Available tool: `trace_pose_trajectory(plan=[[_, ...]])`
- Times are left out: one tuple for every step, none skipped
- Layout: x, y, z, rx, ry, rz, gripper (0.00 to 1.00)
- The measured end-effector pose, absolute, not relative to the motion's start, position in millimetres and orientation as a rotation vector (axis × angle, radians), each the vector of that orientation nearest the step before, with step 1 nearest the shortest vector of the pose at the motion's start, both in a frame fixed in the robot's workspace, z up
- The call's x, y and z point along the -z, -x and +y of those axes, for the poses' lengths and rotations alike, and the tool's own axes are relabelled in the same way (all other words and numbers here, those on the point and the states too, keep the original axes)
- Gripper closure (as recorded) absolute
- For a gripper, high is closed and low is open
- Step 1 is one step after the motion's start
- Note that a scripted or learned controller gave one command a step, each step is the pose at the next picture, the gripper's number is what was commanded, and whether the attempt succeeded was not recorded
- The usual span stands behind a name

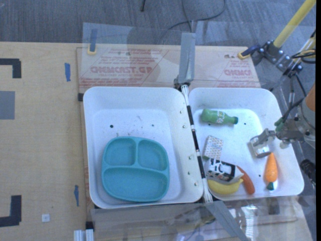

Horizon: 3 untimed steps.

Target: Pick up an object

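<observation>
The toy carrot (271,168) is lying near the right bin's (251,95) right wall, just below the gripper (261,147), whose finger state I cannot tell, hovering empty above it.

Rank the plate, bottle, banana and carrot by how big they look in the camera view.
1. plate, by far the largest.
2. banana and bottle, too alike to rank; part of the banana may be hidden.
3. carrot, slightly smaller.
</observation>
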<state>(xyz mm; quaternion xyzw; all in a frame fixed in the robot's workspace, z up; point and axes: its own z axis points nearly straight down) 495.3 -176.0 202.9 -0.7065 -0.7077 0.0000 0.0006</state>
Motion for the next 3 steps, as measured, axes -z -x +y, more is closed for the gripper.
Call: trace_pose_trajectory(plan=[[-88, -558.0, -200, 0.008, 2.213, -2.242, 0.00], [-99, -558.7, -202, 0.012, 2.221, -2.240, 1.00], [-225, -553.2, -128, 0.001, 2.260, -2.183, 1.00]])
